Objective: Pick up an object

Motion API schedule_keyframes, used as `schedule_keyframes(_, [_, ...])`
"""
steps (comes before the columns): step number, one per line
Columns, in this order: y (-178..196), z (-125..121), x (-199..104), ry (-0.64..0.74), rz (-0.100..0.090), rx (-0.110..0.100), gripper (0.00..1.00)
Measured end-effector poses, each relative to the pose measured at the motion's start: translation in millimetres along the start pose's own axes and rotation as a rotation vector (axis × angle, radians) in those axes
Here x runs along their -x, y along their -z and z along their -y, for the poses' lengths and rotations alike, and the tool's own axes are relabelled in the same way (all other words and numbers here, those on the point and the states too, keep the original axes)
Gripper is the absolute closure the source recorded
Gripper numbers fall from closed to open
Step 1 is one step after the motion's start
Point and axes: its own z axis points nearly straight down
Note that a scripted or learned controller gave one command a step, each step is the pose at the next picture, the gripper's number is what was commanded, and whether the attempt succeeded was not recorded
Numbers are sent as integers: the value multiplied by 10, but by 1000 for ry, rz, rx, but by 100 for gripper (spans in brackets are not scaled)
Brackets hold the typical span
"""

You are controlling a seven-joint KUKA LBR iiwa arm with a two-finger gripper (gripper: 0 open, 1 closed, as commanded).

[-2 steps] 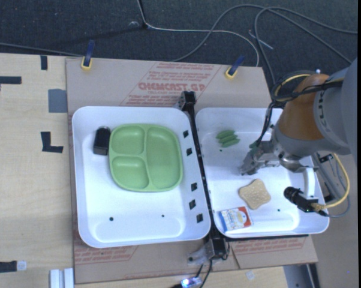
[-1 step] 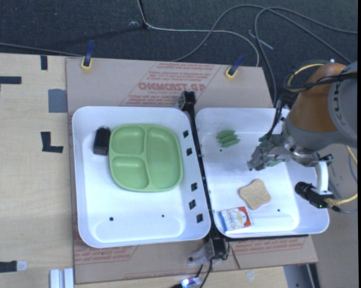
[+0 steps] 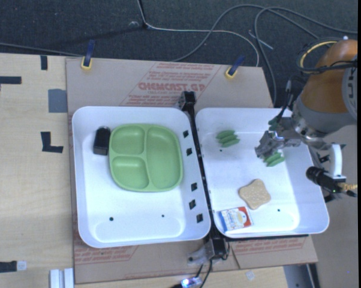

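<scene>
My gripper (image 3: pixel 269 150) hangs over the right part of the right bin (image 3: pixel 300 221), at the end of the grey arm with the orange band (image 3: pixel 333 59). A small green pod (image 3: pixel 276 159) lies right at the gripper's tip, partly covered by it. A second green pod (image 3: pixel 227 138) lies in the same bin's upper left, well apart from the gripper. Below the gripper, toward the bin's front, rests a tan slice of bread (image 3: pixel 254 194). A small blue, white and red packet (image 3: pixel 234 219) sits by the front left rim.
The left bin (image 3: pixel 87 215) holds a green divided plate (image 3: pixel 146 158), and a small black object (image 3: pixel 101 141) rests against the plate's left side. Black clips (image 3: pixel 192 161) run along the seam between the bins. Cables trail across the dark floor behind the bench.
</scene>
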Motion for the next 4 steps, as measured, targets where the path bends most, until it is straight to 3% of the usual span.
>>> schedule_keyframes(1, [211, -7, -2, -1, -1, -4, 100])
schedule_keyframes(2, [103, -68, -525, 3, -2, -6, 100])
schedule_keyframes(4, [292, -233, -1530, 4, -3, -6, 100])
